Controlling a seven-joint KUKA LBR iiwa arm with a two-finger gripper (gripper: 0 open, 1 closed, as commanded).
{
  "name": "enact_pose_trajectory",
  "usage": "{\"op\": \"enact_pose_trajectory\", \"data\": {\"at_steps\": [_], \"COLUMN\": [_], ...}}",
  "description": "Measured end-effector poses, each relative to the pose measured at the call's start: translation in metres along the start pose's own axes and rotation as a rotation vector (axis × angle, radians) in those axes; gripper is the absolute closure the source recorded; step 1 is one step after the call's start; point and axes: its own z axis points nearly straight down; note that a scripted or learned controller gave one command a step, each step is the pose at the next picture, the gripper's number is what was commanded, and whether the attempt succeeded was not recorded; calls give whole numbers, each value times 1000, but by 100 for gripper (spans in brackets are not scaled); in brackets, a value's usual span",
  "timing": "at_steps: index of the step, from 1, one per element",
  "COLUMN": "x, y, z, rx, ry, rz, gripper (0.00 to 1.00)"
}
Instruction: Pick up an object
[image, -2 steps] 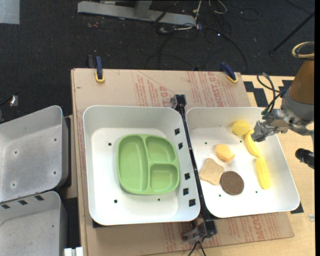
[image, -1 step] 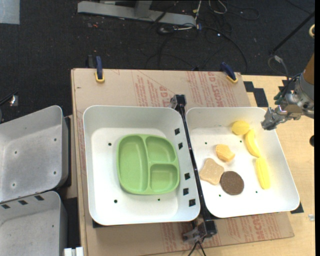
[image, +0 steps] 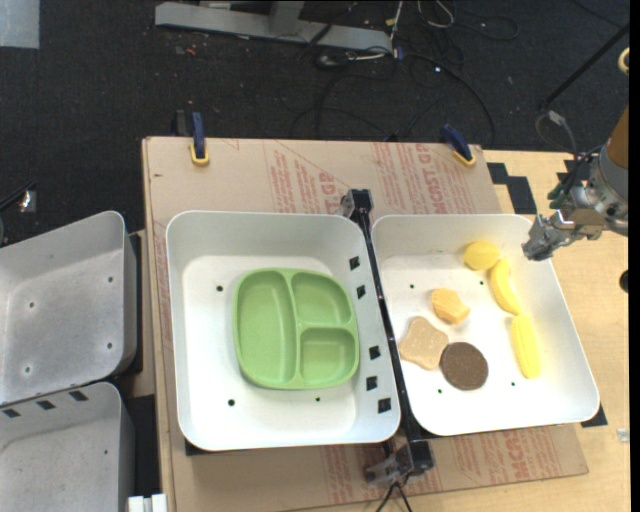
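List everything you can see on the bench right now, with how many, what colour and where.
Bins: two, white, side by side on the bench.
Divided plate: one, green, in the left bin.
Lemon-like piece: one, yellow, top of the right bin.
Banana: one, yellow, just below the lemon-like piece.
Corn-like piece: one, yellow, right side of the right bin.
Small chunk: one, orange, middle of the right bin.
Toast slice: one, tan, touching the brown disc.
Disc: one, brown, near edge of the right bin.
Clamps: two, blue and yellow, far edge of the board.
Gripper: one, grey, above the right bin's upper right corner.
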Motion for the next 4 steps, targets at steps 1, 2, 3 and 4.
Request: {"op": "enact_pose_trajectory", "data": {"at_steps": [1,2,3,4], "x": [44,100,151,211], "y": [2,17,20,16], "z": [0,-2,13,11], "rx": [2,0,3,2], "ry": [2,2,3,3], "rz": [-5,-6,-6,-7], "gripper": [100,100,100,100]}}
